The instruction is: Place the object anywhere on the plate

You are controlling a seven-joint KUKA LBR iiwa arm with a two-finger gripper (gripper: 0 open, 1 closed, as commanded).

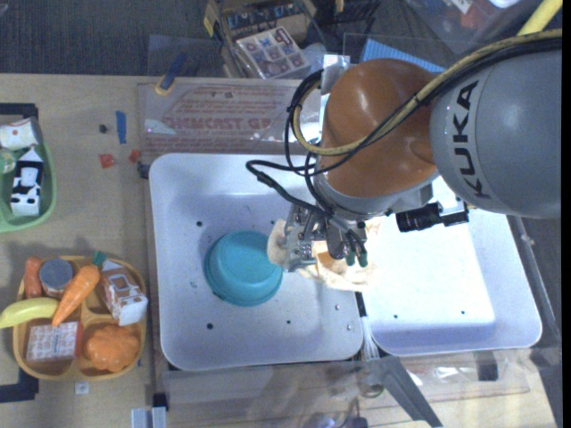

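Over the seam between the two white bins my gripper (323, 239) hangs low, just right of the blue plate (243, 267) that sits in the left bin (178, 194). A pale, tan-and-orange object (343, 273) lies directly under and partly behind the gripper, touching or nearly touching the plate's right rim; its shape is too hidden to name. Whether I am gripping it, I cannot tell: the wrist and cabling cover the tips. Judgement: the object is not yet on the plate, only beside it. Risks from here: if the grip is weak or off-centre, the object may slip out on the lift and drop onto the seam or into the right bin (482, 310); if I travel left too low, I could knock the plate and push it across the bin floor instead of clearing its rim; a release at the rim could let the object tip back off. Legible writing: "KUKA" in black on the grey arm (500, 141). A clear packet (223, 119) behind the left bin carries reddish lettering I cannot read with confidence. On the bench to the left, a yellow tray (18, 346) of toy food and a green tray (40, 208) have no readable text.
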